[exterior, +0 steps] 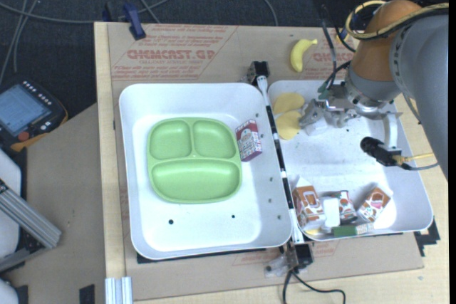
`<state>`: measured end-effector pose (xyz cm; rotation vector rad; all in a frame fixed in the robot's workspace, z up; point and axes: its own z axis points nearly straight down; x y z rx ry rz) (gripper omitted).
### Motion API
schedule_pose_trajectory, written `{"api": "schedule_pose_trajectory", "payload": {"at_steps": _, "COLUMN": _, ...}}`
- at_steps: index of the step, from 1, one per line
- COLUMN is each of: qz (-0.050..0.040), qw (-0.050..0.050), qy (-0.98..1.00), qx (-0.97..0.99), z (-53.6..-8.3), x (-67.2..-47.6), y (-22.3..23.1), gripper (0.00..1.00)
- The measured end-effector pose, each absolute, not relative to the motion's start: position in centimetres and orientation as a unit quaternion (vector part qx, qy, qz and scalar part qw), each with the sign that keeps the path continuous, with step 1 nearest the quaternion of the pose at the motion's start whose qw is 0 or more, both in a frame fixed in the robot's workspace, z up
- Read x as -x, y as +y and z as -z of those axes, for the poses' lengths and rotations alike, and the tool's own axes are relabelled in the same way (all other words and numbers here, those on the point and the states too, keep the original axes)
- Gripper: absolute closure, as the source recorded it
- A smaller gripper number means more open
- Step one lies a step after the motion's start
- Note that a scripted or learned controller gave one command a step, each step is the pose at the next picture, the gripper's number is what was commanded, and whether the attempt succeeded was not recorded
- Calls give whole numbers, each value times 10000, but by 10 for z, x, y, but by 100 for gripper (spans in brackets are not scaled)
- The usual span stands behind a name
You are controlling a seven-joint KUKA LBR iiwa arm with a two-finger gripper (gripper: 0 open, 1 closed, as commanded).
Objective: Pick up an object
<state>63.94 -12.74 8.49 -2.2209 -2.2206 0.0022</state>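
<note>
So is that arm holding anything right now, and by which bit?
It cannot be told. The gripper is low in the right bin, next to the yellow pieces, but nothing visibly sits in its grasp.

A green divided plate [194,160] is seated in the left bin [135,174], with a red carton [248,140] at its right edge. The gripper [313,116] is positioned in the right bin [420,189], beside yellow pieces [286,114]. Small cartons [335,208] are grouped at the near wall.

The bench [178,53] carries two white bins [135,153], side by side, and a banana [302,53].
</note>
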Motion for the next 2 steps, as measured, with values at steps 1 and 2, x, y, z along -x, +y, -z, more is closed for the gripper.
{"api": "schedule_pose_trajectory", "payload": {"at_steps": 1, "qz": 5, "qw": -12, "qy": -7076, "qx": 7066, "z": -85, "x": -667, "y": -108, "gripper": 0}}
{"api": "schedule_pose_trajectory", "payload": {"at_steps": 2, "qz": -7, "qw": 3, "qy": -7070, "qx": 7072, "z": -85, "x": -644, "y": -152, "gripper": 0}}
